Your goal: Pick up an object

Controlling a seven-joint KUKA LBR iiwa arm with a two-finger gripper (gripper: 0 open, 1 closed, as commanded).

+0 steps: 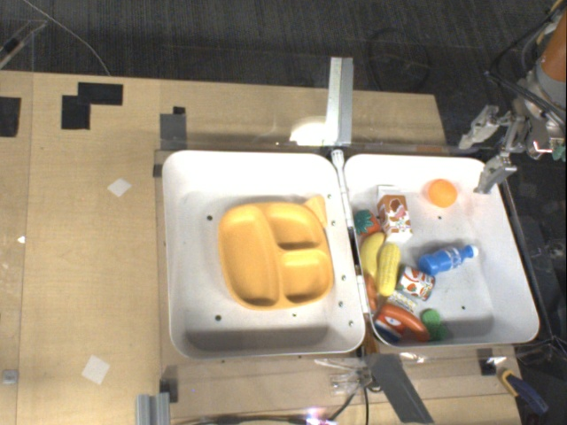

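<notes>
Open, empty claw (pixel 493 151) above right bin's (pixel 518 264) far corner, near orange ball (pixel 441 192).

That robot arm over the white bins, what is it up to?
It is meant to pick up an object. Its gripper is open over the far right corner of the right bin, holding nothing. That bin holds an orange ball, a blue bottle and other toys. The left bin holds a yellow tray.
</notes>
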